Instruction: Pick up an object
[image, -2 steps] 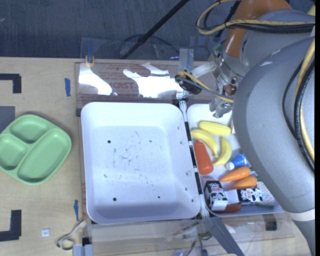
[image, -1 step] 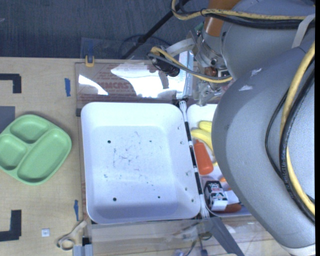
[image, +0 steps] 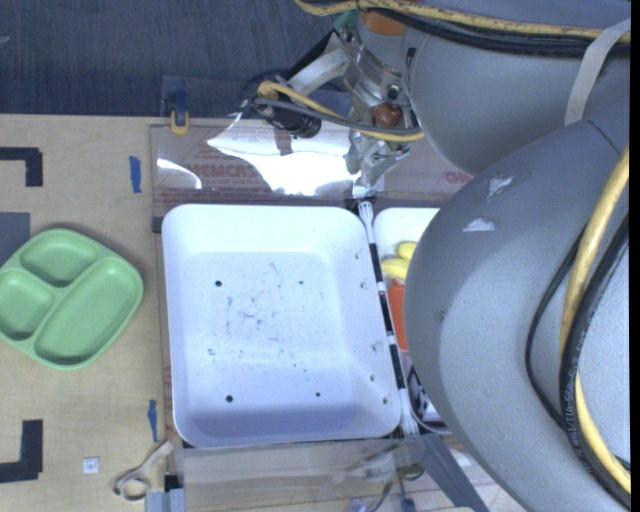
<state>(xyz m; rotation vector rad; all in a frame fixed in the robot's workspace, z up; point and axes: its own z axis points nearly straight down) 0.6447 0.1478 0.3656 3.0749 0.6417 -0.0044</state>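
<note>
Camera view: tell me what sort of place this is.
Probably a robot lab's bin-picking bench: two shallow white bins side by side, a grey arm overhead, blue tape marks and a green divided tray.

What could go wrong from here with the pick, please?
1. The arm covers most of the right bin, so its objects are largely hidden; a grasp could miss.
2. The yellow item and orange item lie close together by the bin's wall, which may block a clean grip.

Faint red lettering ran along clear panel behind left bin; glare left it unreadable. No other text legible.
</note>
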